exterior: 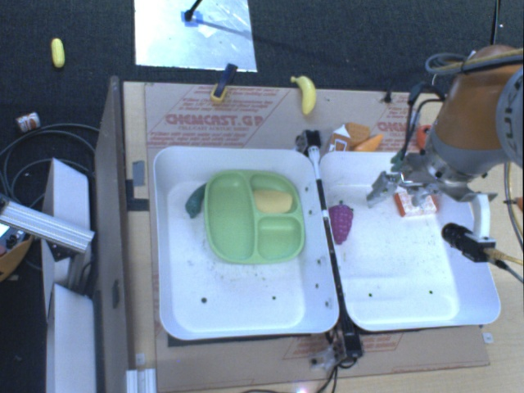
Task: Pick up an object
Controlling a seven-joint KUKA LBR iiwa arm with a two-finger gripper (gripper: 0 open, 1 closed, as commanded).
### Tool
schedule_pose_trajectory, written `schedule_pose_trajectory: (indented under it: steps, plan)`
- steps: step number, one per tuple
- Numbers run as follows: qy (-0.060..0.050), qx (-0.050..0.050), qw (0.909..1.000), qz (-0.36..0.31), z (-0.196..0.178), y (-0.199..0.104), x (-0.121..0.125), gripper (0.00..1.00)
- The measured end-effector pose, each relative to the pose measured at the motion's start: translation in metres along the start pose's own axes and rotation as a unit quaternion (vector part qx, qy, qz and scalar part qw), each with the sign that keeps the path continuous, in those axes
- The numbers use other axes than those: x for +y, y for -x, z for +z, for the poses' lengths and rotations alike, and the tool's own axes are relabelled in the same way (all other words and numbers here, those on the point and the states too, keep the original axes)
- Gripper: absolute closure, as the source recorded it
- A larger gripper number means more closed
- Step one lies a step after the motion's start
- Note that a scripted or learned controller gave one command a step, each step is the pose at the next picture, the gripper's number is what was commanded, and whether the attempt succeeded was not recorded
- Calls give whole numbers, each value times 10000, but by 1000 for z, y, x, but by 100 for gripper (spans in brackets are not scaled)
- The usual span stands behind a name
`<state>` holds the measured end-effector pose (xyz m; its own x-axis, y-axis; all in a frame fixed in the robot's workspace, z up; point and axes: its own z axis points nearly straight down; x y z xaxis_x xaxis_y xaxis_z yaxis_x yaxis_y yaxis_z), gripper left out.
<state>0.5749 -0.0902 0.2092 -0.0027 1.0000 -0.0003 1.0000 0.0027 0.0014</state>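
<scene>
You are looking down on a dark speckled floor carrying a brown bench (246, 113) printed with red lettering, and it is bearing 2 shallow white bins side by side. The grey arm (475, 129) with its orange band is reaching in from the right, and its claw (391, 185) is hanging over the upper part of the right bin (409, 293). You cannot tell whether the claw is open or closed; nothing is showing between its tips.

The left bin (237, 309) is sitting well left of the claw, and in it a green divided plate (250, 232) is lying with a yellow item (274, 201) in its upper right compartment. A dark green piece (195, 201) is resting just beside the plate's left edge.

Just right of the claw, partly under the wrist, an orange and white packet (413, 205) is lying in the right bin. Below and left of the claw, a purple object (340, 222) is lying near the bins' shared edge. Above and left of it, a yellow banana (307, 94) is resting on the bench, and an orange piece (364, 140) is sitting nearer. Far up left, a shiny sheet (196, 23) is lying on the floor.
</scene>
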Motion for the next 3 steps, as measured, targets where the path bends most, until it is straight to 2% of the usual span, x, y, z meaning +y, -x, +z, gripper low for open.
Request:
schedule_pose_trajectory:
  steps: [1, 2, 3]
  plan:
    - [31, -4, 10000, 4, 100, 0, 34, 0]
    - [25, -14, 10000, 20, 125, 60, 78, 0]
    - [33, -10, 10000, 9, 49, 77, 89, 0]
